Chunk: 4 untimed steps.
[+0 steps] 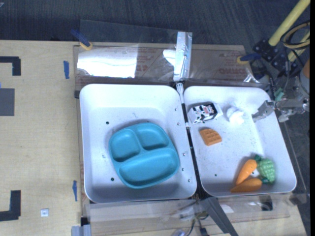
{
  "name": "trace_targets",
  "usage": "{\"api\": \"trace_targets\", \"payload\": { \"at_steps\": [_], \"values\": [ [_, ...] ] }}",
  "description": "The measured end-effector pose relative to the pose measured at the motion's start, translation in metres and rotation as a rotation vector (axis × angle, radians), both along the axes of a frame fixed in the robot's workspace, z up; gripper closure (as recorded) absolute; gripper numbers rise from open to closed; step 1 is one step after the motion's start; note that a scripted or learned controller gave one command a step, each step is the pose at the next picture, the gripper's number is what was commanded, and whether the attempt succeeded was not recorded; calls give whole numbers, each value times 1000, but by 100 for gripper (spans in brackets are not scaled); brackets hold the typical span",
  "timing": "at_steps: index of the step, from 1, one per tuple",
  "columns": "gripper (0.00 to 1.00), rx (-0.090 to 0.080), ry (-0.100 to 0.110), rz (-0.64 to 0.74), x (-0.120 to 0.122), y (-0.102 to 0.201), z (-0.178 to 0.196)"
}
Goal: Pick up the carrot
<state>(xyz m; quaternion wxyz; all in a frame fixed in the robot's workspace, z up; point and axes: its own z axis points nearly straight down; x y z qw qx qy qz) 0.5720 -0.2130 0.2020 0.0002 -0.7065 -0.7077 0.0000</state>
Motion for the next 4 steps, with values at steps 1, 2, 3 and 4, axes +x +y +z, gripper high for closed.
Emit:
{"api": "trace_targets", "payload": {
  "at_steps": [1,2,3,4],
  "values": [
    [0,15,9,105,-90,-2,-93],
    [0,-1,-6,106,-90,62,-115],
    [0,-2,-7,249,-90,54,-115],
    [0,-3,-6,429,-91,51,-115]
  ]
}}
